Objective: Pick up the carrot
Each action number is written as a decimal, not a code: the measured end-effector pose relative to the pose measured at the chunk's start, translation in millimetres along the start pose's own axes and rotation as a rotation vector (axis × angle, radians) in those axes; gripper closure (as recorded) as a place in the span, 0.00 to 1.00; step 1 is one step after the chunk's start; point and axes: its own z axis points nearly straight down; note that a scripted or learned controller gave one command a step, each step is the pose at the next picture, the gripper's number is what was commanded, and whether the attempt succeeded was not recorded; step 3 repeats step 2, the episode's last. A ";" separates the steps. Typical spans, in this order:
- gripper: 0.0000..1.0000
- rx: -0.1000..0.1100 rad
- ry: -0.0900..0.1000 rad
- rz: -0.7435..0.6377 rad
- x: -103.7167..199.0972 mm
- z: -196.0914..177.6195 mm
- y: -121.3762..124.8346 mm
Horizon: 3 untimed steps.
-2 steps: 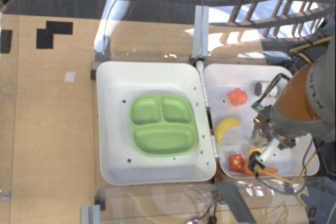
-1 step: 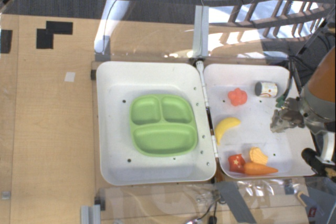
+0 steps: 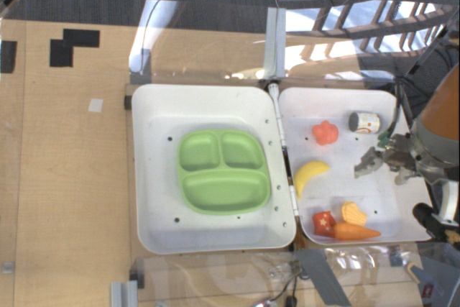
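Camera view shows the tool hanging over the right bin, its two fingers spread apart with nothing between them, pointing toward the bin's middle. The carrot lies below the tool in the picture, well apart from it, flat against the bin's near wall.

That spot is the main risk. The carrot touches a yellow corn piece on its upper side and a red pepper at its thick end, so a finger coming down could land on a neighbour, push the cluster, or close on the wrong item. The wall just beside the carrot leaves little room for the far finger, which may strike the rim or clamp the wall. The carrot tapers, so a grip near the thin tip would likely squeeze it out; a grasp across the thicker half looks safer.

Beside the tool, toward the bin's centre, a banana lies clear of the direct path. Further up sit a red fruit and a small can. Beyond, the left bin holds a green divided plate on the worktop.
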 end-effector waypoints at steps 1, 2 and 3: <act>0.00 -0.007 0.001 0.050 21.5 103.8 -2.9; 1.00 -0.015 0.004 0.050 23.1 91.8 0.6; 1.00 -0.015 0.004 0.050 23.1 91.8 0.6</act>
